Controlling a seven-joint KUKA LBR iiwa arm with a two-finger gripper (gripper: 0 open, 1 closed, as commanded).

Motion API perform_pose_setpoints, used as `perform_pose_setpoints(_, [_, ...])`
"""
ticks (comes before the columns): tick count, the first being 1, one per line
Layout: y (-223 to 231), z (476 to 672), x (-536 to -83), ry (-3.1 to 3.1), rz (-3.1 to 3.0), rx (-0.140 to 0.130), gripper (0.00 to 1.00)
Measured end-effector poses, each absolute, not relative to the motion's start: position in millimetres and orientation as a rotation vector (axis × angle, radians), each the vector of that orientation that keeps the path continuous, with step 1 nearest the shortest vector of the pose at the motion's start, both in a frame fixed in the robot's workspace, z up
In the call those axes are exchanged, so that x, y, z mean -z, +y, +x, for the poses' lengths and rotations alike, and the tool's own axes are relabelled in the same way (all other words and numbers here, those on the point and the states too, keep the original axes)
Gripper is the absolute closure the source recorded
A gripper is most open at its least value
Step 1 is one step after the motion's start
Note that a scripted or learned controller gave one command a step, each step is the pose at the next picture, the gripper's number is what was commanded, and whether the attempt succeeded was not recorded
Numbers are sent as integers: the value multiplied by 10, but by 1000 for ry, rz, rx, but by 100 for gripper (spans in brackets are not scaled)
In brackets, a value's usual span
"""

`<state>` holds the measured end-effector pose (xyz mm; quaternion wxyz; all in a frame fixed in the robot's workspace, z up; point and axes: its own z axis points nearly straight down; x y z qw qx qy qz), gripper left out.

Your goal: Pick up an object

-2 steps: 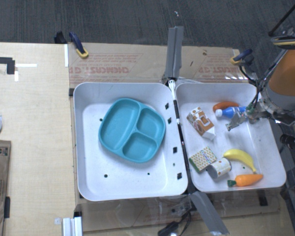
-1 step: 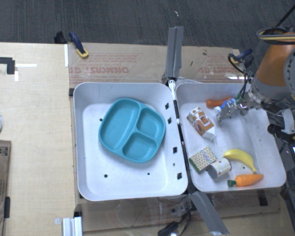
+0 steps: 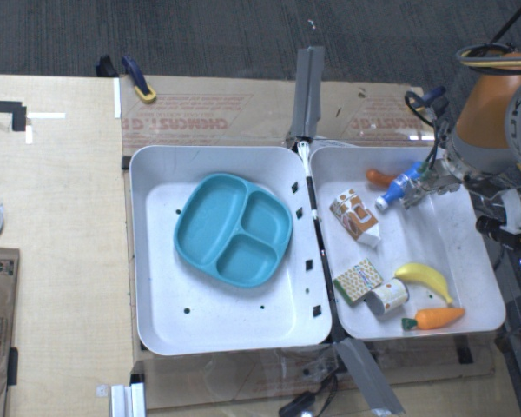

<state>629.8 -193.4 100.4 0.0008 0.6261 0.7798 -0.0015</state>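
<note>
Claw point(image 3: 414, 191) of mine is up in the far part of the right bin point(image 3: 469, 259), with a little blue bottle point(image 3: 394, 190) sticking out of its tip, pinched between the fingers from what I can see. An orange thing point(image 3: 379, 178) lies just beside it. Banana point(image 3: 425, 279), carrot point(image 3: 438, 318) and small cartons sit nearer the front, blue divided plate point(image 3: 233, 229) in the left bin point(image 3: 156, 320).

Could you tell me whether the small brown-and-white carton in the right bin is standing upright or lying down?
Lying down: the small brown-and-white carton rests flat on its broad face.
</note>
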Motion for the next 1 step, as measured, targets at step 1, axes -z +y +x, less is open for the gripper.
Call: perform_pose_setpoints(1, [-1934,6297,-1003,2448,1966,5,0])
